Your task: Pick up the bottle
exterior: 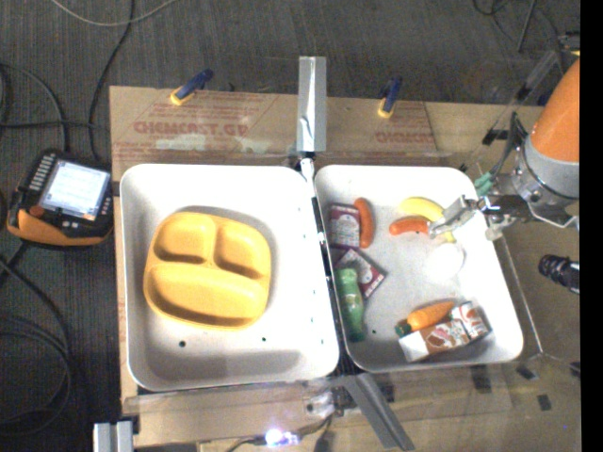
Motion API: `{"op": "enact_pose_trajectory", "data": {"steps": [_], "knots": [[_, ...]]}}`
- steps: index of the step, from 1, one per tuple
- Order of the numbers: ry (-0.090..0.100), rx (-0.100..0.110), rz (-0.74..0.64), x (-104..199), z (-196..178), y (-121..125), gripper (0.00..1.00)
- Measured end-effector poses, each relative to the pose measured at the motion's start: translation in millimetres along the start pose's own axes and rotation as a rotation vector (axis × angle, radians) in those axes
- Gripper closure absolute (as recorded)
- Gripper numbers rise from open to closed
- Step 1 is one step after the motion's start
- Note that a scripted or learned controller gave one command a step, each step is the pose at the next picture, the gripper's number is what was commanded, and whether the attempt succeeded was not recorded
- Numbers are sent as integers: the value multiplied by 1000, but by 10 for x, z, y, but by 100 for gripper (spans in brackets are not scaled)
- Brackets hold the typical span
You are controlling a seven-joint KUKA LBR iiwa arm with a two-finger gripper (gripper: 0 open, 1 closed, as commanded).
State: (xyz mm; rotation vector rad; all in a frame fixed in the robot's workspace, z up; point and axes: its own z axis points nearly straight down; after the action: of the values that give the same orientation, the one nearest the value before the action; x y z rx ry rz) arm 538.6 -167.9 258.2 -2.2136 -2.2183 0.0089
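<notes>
A green bottle (350, 300) lies on its side in the right bin (490, 262), close along that bin's left wall, its cap end toward the front. My gripper (454, 216) hangs over the back right part of the same bin, beside a yellow banana (420, 207) and well to the right of and behind the bottle. Nothing can be seen held in it. The grey wrist and orange band (568, 111) come in from the right edge.
Around the bottle lie dark red packets (365, 271), a red sausage (364, 221), an orange sausage (409, 225), a carrot (430, 314) and a small carton (452, 331). The left bin (141, 347) holds a yellow divided tray (209, 269). A teach pendant (62, 196) rests at the far left.
</notes>
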Motion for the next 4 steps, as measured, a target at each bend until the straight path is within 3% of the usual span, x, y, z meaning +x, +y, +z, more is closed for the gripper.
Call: {"op": "enact_pose_trajectory", "data": {"steps": [1, 2, 3, 4], "knots": [[1, 1, -159, 563, 1148, -104, 0], [-1, -1, -261, 1092, 604, 154, 0], [-12, -14, -145, 625, 1467, -457, 0], [-1, -3, -379, 325, 312, -393, 0]]}}
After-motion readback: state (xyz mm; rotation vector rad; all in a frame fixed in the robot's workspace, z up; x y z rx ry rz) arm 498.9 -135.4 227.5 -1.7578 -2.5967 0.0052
